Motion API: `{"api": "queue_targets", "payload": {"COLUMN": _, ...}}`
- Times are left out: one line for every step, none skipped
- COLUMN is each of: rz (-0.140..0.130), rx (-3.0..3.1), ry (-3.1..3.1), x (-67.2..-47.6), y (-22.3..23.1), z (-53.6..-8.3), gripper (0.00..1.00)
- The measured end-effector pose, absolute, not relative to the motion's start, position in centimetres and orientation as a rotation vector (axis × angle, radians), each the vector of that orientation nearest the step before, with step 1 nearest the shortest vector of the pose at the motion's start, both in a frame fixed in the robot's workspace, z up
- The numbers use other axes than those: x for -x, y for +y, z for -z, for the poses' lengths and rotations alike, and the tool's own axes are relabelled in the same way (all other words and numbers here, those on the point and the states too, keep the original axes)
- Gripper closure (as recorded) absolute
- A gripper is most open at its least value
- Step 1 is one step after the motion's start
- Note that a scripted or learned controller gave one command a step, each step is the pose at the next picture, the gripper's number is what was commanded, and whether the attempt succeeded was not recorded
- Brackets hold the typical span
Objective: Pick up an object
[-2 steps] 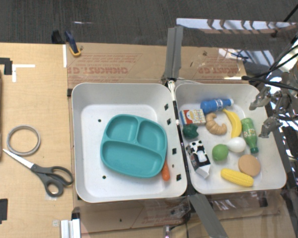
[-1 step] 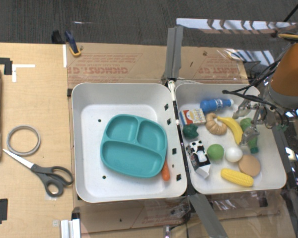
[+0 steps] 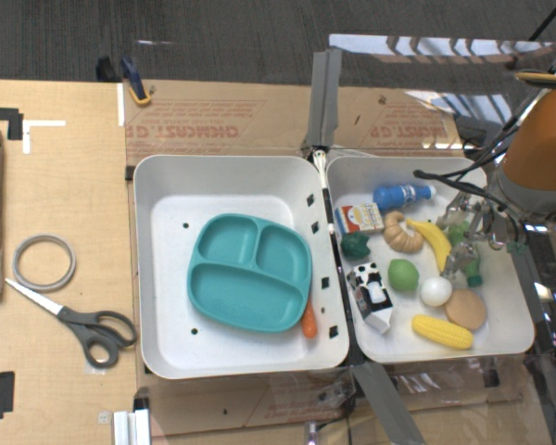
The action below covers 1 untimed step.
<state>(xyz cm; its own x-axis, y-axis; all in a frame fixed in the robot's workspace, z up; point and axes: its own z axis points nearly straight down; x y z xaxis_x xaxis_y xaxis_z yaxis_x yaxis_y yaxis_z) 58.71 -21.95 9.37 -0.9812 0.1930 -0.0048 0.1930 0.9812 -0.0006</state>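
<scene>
Two shallow white bins sit side by side on a bench, seen from above; the left bin [image 3: 157, 248] holds a teal divided plate [image 3: 250, 272] with a small carrot [image 3: 309, 323] at its lower right edge. The right bin [image 3: 514, 336] is crowded with toy food: a banana [image 3: 435, 241], a croissant [image 3: 406, 235], a green lime [image 3: 403, 275], a white egg [image 3: 435, 291], a brown potato [image 3: 466, 310], an ear of corn [image 3: 442, 331], a blue bottle [image 3: 400, 196] and two small cartons. The gripper [image 3: 463, 253] hangs over the bin's right side, just above the egg and beside the banana; whether its jaws are wide or narrow cannot be told. The nearest pieces look light, hard and smooth, so likely slippery; the banana's narrow middle seems the surest place to grasp, since the round egg may squirt free.
</scene>
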Motion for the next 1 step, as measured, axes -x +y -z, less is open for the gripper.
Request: {"api": "queue_targets", "payload": {"rz": 0.006, "rx": -0.299, "ry": 3.115, "x": -58.94, "y": -21.95, "z": -10.52, "gripper": 1.0}}
